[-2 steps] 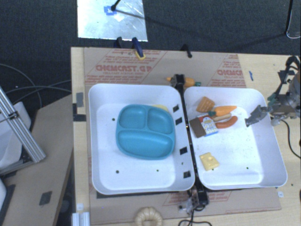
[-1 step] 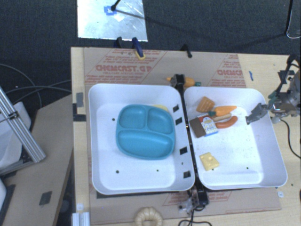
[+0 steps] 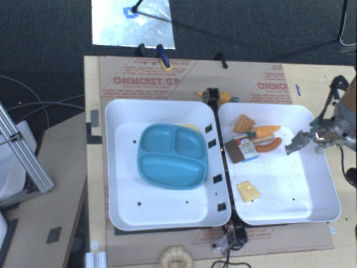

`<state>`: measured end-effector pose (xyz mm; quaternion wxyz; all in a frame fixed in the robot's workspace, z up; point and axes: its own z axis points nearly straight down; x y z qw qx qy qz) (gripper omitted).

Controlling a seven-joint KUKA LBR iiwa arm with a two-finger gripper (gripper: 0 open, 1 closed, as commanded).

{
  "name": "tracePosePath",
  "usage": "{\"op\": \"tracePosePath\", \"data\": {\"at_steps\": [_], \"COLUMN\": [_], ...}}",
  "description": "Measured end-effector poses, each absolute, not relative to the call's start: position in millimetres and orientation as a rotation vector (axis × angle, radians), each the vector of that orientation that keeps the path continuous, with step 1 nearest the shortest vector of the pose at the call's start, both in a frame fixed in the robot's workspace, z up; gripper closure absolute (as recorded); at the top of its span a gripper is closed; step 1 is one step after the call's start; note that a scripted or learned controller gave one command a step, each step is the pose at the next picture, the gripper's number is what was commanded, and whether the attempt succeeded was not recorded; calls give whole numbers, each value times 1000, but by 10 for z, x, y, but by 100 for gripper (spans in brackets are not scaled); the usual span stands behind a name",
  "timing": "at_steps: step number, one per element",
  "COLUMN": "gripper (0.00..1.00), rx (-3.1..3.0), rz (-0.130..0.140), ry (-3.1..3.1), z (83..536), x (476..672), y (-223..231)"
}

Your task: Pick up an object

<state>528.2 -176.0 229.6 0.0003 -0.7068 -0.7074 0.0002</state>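
The right bin [image 3: 312, 202] holds a toy carrot [image 3: 265, 131], a sausage [image 3: 269, 145], a tan waffle piece [image 3: 243, 123], a brown and white bar with blue trim [image 3: 242, 149], and a yellow cheese slice [image 3: 248, 191]. My gripper [image 3: 297, 143] hangs over the right side of that bin, right of the sausage and apart from it. Nothing shows between its fingers. A blue divided plate [image 3: 171, 155] lies in the left bin [image 3: 120, 166], with a pale yellow thing [image 3: 192, 128] peeking out behind it.
A black divider with clips [image 3: 218, 149] runs between the bins. An orange and yellow object [image 3: 222, 97] lies behind the bins on the cardboard. A metal sheet [image 3: 131, 15] lies on the floor beyond. A cream ring [image 3: 175, 257] sits at the front edge.
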Motion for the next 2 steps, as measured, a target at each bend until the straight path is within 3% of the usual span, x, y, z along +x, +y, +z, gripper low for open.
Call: {"op": "tracePosePath", "data": {"at_steps": [2], "gripper": [0], "rx": [-2218], "rz": [2], "ry": [-2220], "z": [1128], "x": [5144], "y": [-1704]}}
